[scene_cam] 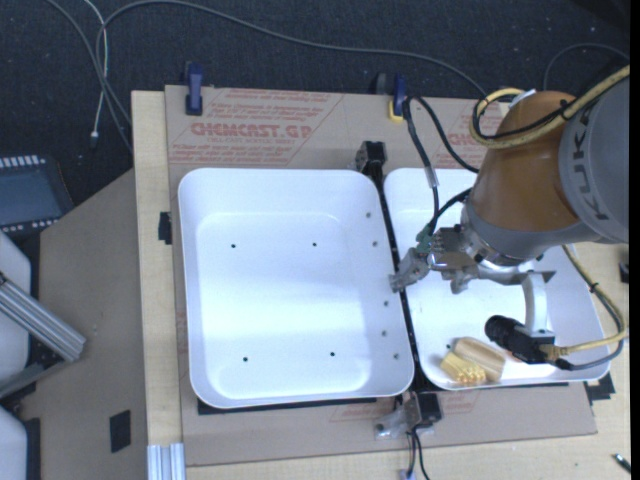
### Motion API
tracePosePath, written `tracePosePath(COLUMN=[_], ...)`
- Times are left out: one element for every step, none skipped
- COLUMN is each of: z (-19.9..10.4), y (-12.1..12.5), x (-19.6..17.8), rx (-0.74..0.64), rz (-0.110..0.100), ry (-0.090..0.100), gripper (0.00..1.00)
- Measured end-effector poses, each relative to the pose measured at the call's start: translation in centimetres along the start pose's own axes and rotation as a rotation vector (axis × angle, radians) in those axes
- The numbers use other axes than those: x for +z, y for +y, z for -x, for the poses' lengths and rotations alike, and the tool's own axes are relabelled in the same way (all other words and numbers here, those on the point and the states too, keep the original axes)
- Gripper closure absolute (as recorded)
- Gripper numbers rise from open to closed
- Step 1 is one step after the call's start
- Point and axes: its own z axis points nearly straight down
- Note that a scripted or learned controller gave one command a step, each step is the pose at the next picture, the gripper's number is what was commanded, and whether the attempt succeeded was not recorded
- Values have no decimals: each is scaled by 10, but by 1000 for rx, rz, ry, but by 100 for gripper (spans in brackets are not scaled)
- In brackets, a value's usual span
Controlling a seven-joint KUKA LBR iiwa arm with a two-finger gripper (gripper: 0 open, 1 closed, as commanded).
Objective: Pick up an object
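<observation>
A tan, ribbed object [472, 361] that looks like a small corn cob lies near the front edge of the right bin [402, 200]. My gripper [432, 268] hangs over the left part of that bin, close to the divide between the two bins. It sits above and to the left of the tan object, apart from it. The grey and orange arm covers much of the right bin.
The left bin [290, 288] stands beside the right one on a cardboard sheet [250, 128]. Black clamps [372, 156] sit at the back between the bins, and blue clips [193, 83] hold the sheet's far edge.
</observation>
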Motion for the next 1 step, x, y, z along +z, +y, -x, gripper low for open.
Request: tracePosePath(z=[-69], y=[13], x=[6], rx=[0], rz=[4], ry=[-1], gripper=[0])
